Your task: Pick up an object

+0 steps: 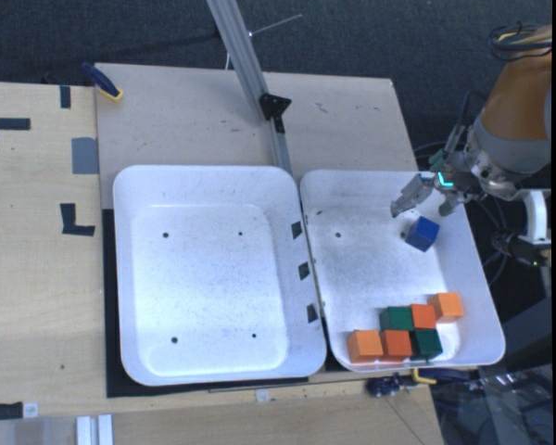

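Note:
A blue block (pixel 422 234) lies in the right bin (pixel 352 258), near its far right side. My gripper (pixel 427 199) hovers just above and behind the block, fingers spread apart, one finger (pixel 407 198) pointing down to the left. Nothing sits between the fingers. In the bin's near right corner is a cluster of blocks: orange ones (pixel 364 345) (pixel 397 343) (pixel 448 304) and green ones (pixel 398 318) (pixel 427 342).
The left bin (pixel 204 276) stands beside the right one. A slanted metal pole (pixel 246 49) runs from the top down to the gap between the bins. The arm's orange band (pixel 519 95) is at the right edge.

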